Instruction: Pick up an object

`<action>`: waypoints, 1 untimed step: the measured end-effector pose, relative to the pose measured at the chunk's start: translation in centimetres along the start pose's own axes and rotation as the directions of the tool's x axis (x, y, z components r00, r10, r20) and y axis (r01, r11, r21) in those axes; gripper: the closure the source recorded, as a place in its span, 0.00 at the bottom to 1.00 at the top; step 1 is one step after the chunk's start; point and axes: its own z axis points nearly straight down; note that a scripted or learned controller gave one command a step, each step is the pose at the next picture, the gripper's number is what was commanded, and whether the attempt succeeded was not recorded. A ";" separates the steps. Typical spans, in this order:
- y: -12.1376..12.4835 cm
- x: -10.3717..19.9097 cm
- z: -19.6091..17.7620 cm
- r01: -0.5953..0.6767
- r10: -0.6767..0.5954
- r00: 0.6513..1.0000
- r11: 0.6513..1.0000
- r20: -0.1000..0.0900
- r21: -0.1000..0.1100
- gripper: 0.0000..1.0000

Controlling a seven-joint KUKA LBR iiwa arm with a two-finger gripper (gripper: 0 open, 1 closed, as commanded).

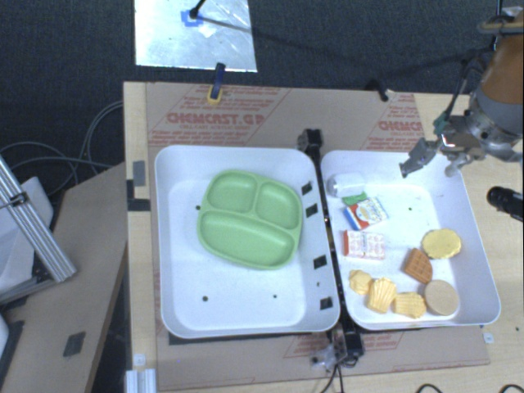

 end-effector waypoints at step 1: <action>0.2 0.0 -0.6 0.002 -0.002 1.000 1.000 0.002 -0.010 0.00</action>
